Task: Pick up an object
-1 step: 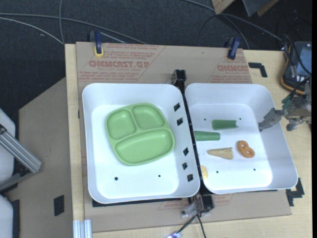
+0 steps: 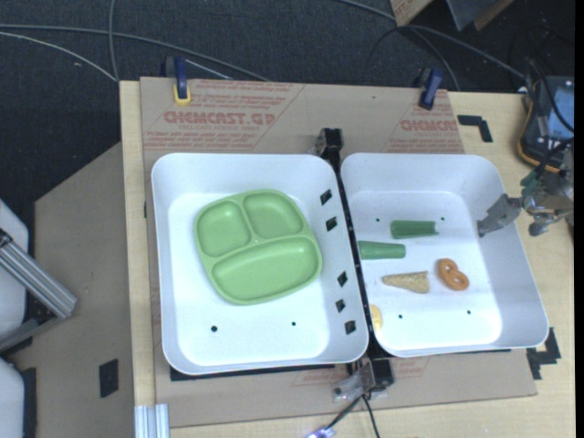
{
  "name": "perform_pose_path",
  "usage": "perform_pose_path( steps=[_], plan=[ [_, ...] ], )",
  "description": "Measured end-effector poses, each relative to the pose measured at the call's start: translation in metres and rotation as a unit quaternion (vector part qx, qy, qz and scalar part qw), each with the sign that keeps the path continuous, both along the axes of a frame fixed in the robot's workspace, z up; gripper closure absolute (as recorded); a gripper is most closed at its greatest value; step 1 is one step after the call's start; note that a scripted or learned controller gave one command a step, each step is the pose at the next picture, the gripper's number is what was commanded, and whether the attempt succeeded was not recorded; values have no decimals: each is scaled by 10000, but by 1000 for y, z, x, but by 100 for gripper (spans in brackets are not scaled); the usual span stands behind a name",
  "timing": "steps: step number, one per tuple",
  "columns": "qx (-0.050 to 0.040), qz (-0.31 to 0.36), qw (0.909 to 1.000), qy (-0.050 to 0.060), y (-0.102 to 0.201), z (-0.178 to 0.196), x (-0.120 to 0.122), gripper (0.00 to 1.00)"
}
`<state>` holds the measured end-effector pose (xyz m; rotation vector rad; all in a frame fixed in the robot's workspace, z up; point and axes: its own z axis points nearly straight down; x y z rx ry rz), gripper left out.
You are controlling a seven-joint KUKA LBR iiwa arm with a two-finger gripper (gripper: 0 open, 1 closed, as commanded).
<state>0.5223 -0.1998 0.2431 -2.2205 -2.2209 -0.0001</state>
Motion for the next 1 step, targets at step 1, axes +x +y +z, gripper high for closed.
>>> perform_pose_path(
  steps=[1],
  plan=[
    [8, -2, 10000, 14, 3, -41, -1, 0]
  ],
)
